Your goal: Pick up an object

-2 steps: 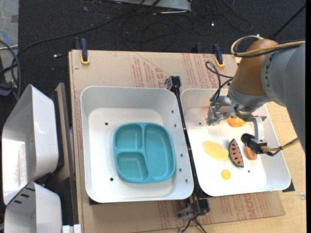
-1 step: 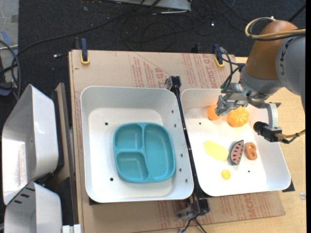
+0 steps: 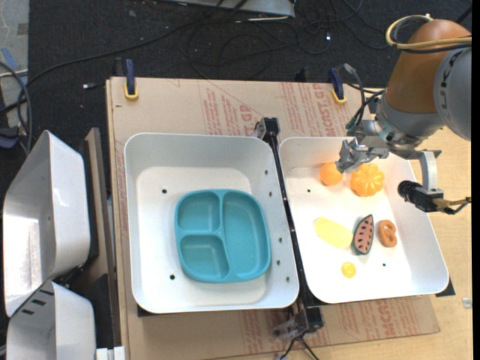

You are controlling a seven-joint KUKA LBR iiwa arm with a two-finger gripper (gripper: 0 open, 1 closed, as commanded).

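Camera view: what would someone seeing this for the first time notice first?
Probably the teal divided plate, alone in the left bin. Next, the orange cluster at the back of the right bin: a pumpkin-like piece and a small orange ball, with the end effector right above them.

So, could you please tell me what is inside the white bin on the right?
The right bin holds an orange ball, a ridged orange fruit, a yellow piece, a watermelon slice, a small pretzel and a tiny yellow ball. The gripper covers the far corner.
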